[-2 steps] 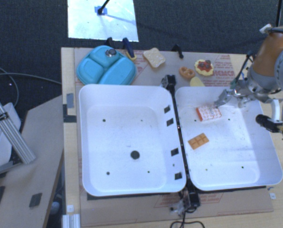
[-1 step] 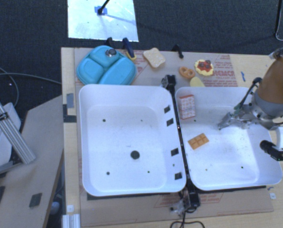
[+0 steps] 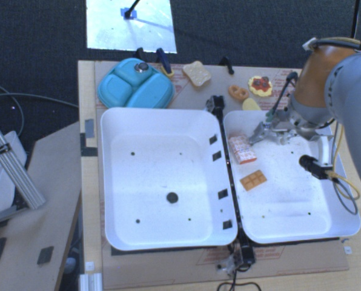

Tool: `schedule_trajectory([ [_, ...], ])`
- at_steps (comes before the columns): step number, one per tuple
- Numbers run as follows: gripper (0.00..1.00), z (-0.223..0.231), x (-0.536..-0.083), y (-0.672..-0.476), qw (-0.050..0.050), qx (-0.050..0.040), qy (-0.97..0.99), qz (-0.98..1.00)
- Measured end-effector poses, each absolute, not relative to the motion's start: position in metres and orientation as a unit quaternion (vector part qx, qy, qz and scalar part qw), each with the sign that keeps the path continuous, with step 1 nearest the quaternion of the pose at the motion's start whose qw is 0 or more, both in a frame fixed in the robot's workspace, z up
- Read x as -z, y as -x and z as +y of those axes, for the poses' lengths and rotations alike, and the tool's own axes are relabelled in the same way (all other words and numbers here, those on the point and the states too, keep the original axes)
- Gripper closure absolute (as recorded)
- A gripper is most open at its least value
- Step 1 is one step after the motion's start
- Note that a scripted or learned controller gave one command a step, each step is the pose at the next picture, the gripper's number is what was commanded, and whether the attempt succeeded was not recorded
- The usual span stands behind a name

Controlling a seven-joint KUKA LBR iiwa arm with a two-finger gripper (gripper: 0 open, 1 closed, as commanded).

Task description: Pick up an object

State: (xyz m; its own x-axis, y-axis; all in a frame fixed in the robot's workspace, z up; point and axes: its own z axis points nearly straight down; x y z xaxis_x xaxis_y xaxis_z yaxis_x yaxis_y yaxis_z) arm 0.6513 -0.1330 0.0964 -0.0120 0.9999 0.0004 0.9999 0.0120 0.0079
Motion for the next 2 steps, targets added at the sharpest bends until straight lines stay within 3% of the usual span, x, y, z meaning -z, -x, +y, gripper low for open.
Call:
schedule_trajectory([
  [1,0.00,-0.132,-0.088,-0.568,0.005,-0.0026,-0.707,0.707],
  [2,0.00,-0.186,-0.087,-0.610,0.005,-0.0023,-0.707,0.707],
])
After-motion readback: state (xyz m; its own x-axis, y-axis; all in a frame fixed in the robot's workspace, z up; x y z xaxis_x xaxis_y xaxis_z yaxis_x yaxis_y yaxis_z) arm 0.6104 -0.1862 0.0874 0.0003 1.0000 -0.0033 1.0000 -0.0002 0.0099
